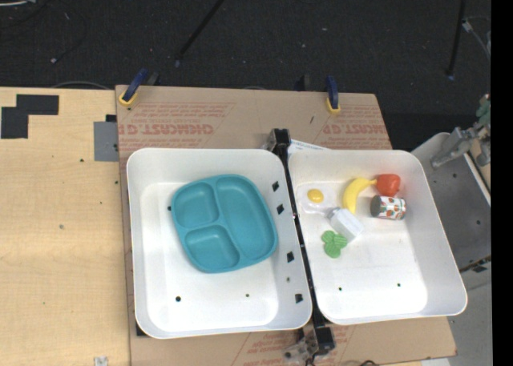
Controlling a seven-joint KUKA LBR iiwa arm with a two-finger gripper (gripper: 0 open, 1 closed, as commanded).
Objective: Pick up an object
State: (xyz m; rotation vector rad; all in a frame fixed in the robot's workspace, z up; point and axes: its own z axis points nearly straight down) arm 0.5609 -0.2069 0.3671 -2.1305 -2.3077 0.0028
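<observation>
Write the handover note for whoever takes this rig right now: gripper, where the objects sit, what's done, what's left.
Gripper: no state to report from the camera view.
Left bin: holds a teal divided plate.
Right bin: a cluster near its far side, with a banana, a red item, a small printed can, a yellow piece, a white block and a green piece.
Done: nothing lifted; every object lies in a bin.
Left: pick up one object.

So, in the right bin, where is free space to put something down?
The near half of the right bin is bare, below the green toy. Its far half is crowded: banana, small can, red toy, yellow piece.
</observation>
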